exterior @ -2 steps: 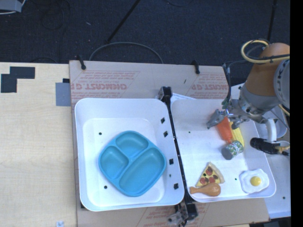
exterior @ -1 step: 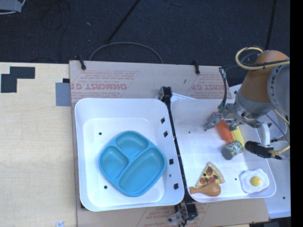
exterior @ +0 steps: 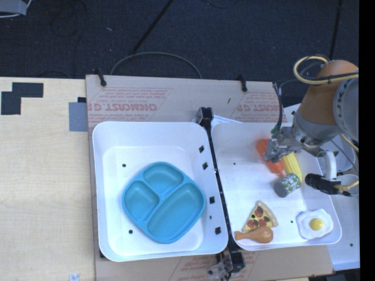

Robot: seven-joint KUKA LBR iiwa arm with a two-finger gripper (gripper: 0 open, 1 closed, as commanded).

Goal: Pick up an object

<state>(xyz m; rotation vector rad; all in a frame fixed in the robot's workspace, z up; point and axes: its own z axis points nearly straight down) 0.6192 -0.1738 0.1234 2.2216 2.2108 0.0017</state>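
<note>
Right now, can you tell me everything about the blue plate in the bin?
The blue plate is a divided tray with rounded corners, split by raised ridges into three sections: two smaller ones and one larger. It looks like smooth plastic, all one bright blue. It lies flat and right side up on the floor of the left white bin, turned at a slant to the bin's walls, toward the near right part. Its sections hold nothing, and it touches only the bin floor.

Board behind the bins (exterior: 152,101): red print "CHEMCAST" shows twice, upside down, on the cardboard-coloured sheet.
Board at the near edge (exterior: 193,269): similar red print, too cut off to read.
</note>
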